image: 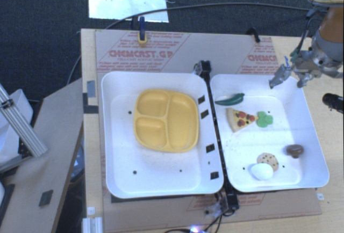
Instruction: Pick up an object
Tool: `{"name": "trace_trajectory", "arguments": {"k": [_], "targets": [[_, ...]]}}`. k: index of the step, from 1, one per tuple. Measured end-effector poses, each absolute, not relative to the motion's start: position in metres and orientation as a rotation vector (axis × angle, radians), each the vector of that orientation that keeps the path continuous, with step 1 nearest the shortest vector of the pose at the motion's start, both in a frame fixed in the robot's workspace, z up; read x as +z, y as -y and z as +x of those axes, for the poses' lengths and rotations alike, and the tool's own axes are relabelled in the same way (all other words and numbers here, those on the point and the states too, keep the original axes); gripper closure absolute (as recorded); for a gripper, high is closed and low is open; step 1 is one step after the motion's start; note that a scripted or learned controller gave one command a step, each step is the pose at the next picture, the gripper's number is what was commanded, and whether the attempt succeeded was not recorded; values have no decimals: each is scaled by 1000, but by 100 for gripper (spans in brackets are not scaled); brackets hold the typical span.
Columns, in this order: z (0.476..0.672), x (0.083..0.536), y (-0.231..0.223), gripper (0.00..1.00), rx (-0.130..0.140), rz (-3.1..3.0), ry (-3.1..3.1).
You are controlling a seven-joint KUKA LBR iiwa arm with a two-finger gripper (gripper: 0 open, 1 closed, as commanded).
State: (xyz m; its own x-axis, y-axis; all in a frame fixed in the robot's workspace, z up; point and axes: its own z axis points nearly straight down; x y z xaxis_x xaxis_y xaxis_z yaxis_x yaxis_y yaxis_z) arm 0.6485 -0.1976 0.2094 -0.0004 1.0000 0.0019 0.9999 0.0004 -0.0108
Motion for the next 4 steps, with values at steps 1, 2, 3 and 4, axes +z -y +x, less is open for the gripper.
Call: {"name": "trace_trajectory", "arguments": {"k": [1,2,3,4], "targets": [[651,219,197,0,-1,-2219,2226],[642,171,195,0,1,-2219,2223],[638,129,194,0,0,-2221,2223],[638,83,193,0,0,-2217,2225]]}}
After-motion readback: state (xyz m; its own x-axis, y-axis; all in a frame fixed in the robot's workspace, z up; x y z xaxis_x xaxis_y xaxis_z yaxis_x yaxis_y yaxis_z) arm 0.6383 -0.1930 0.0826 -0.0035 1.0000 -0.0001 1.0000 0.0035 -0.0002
